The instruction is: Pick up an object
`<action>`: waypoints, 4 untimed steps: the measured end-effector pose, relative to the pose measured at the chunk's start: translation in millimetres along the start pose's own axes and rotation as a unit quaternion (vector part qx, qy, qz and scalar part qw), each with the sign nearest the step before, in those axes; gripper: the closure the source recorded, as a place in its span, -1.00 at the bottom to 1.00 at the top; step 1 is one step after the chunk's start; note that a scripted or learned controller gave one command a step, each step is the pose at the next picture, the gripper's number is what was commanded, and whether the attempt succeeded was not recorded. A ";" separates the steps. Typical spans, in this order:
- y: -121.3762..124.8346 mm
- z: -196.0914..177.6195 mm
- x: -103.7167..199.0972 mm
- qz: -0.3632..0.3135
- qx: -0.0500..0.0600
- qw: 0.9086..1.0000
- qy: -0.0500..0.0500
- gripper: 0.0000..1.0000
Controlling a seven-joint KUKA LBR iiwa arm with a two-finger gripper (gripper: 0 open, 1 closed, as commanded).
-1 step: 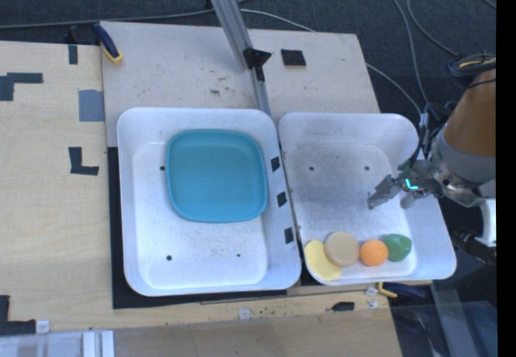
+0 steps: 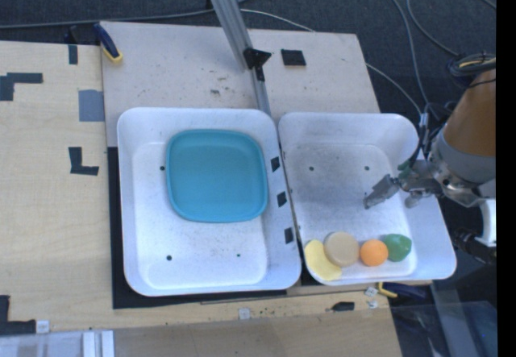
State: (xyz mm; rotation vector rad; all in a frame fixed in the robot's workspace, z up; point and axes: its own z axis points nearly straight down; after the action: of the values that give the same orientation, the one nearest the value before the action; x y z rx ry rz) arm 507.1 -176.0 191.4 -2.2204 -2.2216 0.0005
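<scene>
1. Objects to pick: four small things sit in a row along the near edge of the right bin (image 2: 322, 134). Going left to right there's a yellow piece (image 2: 317, 263), a tan round piece (image 2: 341, 248), an orange ball (image 2: 372, 253) and a green piece (image 2: 397, 246).
2. The tan one partly overlaps the yellow one, and the orange ball is touching the green piece. The whole row is packed pretty tight, right against the near wall.
3. The tool (image 2: 385, 193) is over the right side of the right bin, a bit farther back than the row and not touching any of the pieces. One dark finger (image 2: 377, 194) sticks out to the left over the bin floor.
4. Honestly can't tell whether the tool is wide or narrow from this angle, the fingers blur together. Nothing visible between them.
5. The arm (image 2: 472, 134) comes in from the right, with the orange band showing above the grey wrist.
6. The left bin (image 2: 133, 134) has a teal square plate (image 2: 217, 175) lying flat, toward its far half.
7. Both bins sit side by side on the worktop (image 2: 177, 65), touching along the middle, and a metal pole (image 2: 230, 9) slants up from the far side where they meet.
8. The floor of the right bin looks scuffed and dirty grey in the middle.
</scene>
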 end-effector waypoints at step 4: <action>2.7 25.2 -11.5 0.000 -0.002 1.000 -0.001 1.00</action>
State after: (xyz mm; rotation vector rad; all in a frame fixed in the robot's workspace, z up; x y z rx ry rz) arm 509.8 -187.5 166.2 -2.2237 -2.2247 -0.0033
